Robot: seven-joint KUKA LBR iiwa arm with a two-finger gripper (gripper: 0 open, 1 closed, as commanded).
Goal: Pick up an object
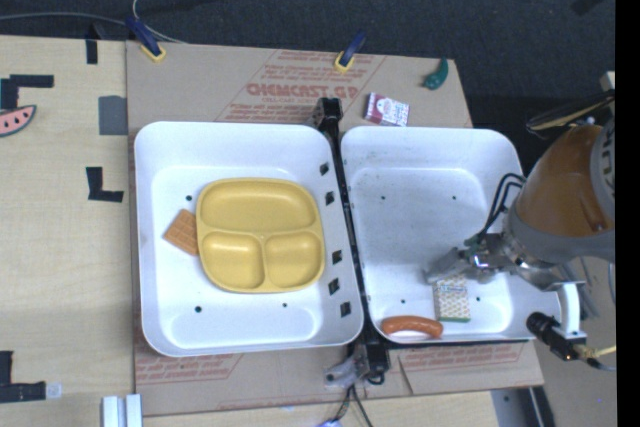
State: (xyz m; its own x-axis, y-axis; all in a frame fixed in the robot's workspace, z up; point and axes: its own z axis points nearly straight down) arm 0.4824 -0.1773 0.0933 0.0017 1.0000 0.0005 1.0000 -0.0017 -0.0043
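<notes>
In the right bin [420, 150], near its front wall, lies a small square pad with a green-and-white check [452, 300]. An orange-red sausage [411, 325] rests just in front of it against the front rim. My gripper [447, 267] hangs low over the bin floor, right behind the pad and close to its top edge. The grey arm with its orange band [562, 187] comes in from the right. The left bin [160, 215] holds a yellow divided plate [262, 233] with a tan cracker-like piece [182, 233] tucked under its left edge.
A small red-and-white packet [385, 109] and a green item [436, 73] lie on the cardboard behind the right bin. Two yellow-and-blue clamps [349, 53] grip the cardboard's far edge. A black divider bracket [340, 205] runs between the bins.
</notes>
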